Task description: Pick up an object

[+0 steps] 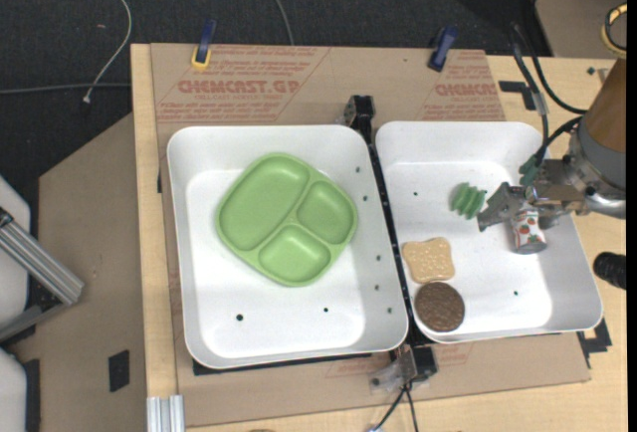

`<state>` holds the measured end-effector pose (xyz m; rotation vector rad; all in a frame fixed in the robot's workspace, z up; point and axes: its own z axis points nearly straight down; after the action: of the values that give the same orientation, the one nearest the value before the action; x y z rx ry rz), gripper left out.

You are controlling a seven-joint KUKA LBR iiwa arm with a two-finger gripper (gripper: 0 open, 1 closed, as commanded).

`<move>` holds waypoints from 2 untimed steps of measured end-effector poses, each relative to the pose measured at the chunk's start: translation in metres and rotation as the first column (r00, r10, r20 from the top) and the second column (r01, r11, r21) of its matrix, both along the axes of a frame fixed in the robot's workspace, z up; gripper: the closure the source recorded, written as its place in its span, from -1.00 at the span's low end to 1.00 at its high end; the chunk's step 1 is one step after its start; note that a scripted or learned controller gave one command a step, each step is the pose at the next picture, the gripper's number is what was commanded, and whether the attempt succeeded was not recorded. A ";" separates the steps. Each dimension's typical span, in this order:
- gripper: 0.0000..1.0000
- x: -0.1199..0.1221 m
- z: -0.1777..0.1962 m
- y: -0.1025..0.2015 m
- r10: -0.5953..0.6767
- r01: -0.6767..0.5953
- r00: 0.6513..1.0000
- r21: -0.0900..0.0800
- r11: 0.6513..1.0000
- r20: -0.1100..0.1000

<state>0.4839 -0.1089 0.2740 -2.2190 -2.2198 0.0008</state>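
The right bin (498,143) holds several small things. A green ridged piece (465,199) lies near its middle. A tan square cracker (430,260) rests against its left wall, with a round brown cookie (439,307) just in front of it. My gripper (512,212) hangs low over the right half of this bin, right beside the green piece. A small red-and-white can-like object (530,234) sits directly under or against the gripper's near side. I cannot tell whether it is gripped.
The left bin (189,221) carries a green divided plate (287,218). A black clamp (359,110) sits between the bins at the back. Cables run past the arm at the right. The arm's grey body (607,156) overhangs the right bin's edge.
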 end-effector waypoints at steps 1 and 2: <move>-1.00 0.000 0.000 0.000 0.000 0.000 1.000 0.000 1.000 0.001; -1.00 0.002 -0.062 0.000 -0.001 0.001 1.000 0.001 1.000 -0.005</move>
<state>0.4858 -0.1092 0.2117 -2.2176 -2.2155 0.0046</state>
